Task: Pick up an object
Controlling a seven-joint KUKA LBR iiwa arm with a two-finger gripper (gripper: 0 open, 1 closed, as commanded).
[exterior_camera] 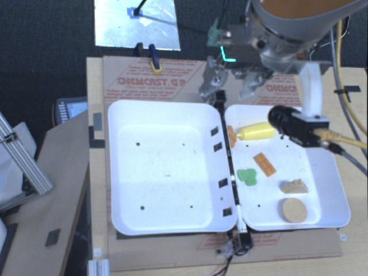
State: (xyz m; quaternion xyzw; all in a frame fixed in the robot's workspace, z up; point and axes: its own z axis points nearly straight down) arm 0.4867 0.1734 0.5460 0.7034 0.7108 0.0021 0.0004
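My gripper (230, 87) hangs above the back edge of the bench, just behind the divide between the two bins, open with nothing between its fingers. The right bin (339, 203) holds the loose objects. A yellow piece (256, 132) lies at its back left beside a small orange bit (232, 135). An orange ridged block (264, 163) and a green lump (248, 176) sit near the middle. A tan figure (294, 186) and a round tan disc (294, 210) lie toward the front right. All of them are below and forward of the gripper.
The left bin (118, 154) adjoins the right one along a clipped divider (229, 171). A black cylinder with a yellow cable (294, 126) juts over the right bin's back. A blue and yellow clamp (154, 59) stands behind the left bin.
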